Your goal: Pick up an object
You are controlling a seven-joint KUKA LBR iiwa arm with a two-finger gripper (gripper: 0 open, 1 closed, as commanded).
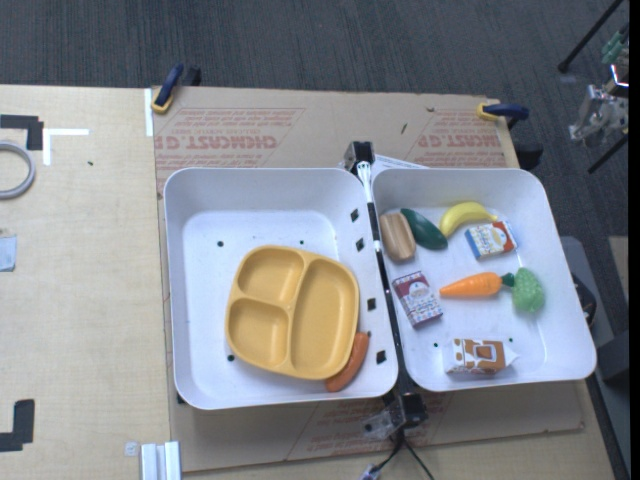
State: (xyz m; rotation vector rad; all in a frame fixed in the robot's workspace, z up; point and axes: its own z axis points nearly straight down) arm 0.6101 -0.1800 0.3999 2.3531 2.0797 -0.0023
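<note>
Basically, no obj is picked yet, so the step is choosing a target & lining up above it. Candidates sit mostly in the right bin (560, 268): banana (465, 215), carrot (470, 286), bun (397, 236), dark green veg (425, 228), a green leafy piece (528, 291) and three small cartons, e.g. the red one (417, 298).

Best bet, imo, is the orange carton (478, 358): it lies near the front wall, well apart from the rest, so there's room either side. The bun & green veg touch, so a grab there risks nudging both.

In the left bin (190, 298), an orange sausage-like piece (348, 363) is tucked against the yellow plate (293, 311), which makes access awkward.

Arm pose: what looks like the gripper (603, 108) hangs at the far right, off the bench (80, 298), well apart from both bins. Too small to tell if it's open or closed.
</note>
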